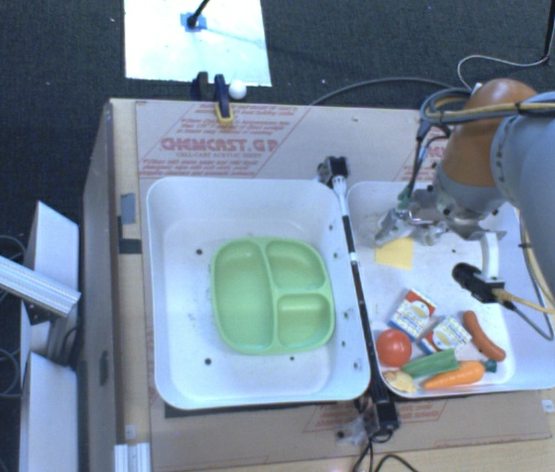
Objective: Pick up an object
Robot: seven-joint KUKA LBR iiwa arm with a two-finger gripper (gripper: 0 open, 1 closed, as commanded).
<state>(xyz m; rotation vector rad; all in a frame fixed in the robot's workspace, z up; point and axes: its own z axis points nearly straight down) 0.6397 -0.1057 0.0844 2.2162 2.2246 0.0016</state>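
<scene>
Looking down, camera view: a grey arm [543, 155] with an orange band reaches in from the right over the right bin [533, 367].
Claw: the claw [407, 220] hangs low at the far end of the right bin; whether it is spread or pressed together cannot be told.
Cheese wedge: a yellow wedge [396, 254] lies just beside the claw, on the side nearer the camera.
Other food: two small cartons [413, 315], a tomato [394, 347], a sausage [483, 335], a carrot [455, 375] and a green pod [430, 363] lie well apart from the claw, at the bin's near end.
Left bin: the left bin [174, 264], across the divider from the claw, holds a green divided plate [272, 294].
</scene>
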